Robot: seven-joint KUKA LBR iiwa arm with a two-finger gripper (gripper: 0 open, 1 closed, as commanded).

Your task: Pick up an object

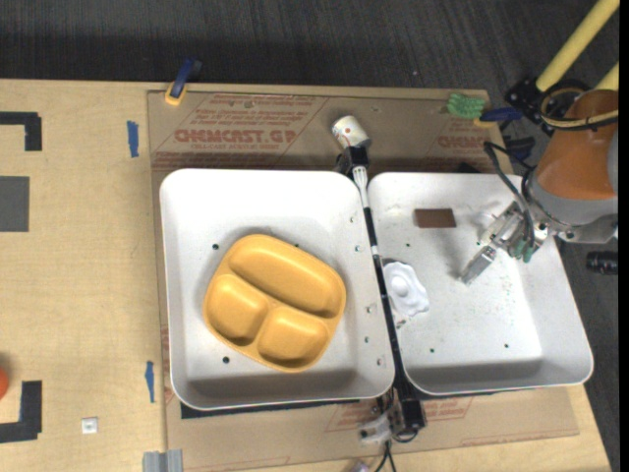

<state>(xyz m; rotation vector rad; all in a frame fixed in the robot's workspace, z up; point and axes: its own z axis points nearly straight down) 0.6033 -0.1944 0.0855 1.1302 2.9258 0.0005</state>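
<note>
Camera view: the arm (580,170) comes in from the right w/ its pincer (482,261) low over the right bin (550,347), fingers angled down-left, close together, nothing between them. A brown block (434,218) lies just up-left of the pincer, apart from it. A small white crumpled object (405,290) sits against the bin's left wall, near the divider. The left bin (187,264) holds a yellow three-compartment tray (274,300), roughly centred, tilted. On the surface (79,264) behind the bins: blue clamp w/ yellow tip (181,83), green clip (467,105), blue tape marks.
</note>
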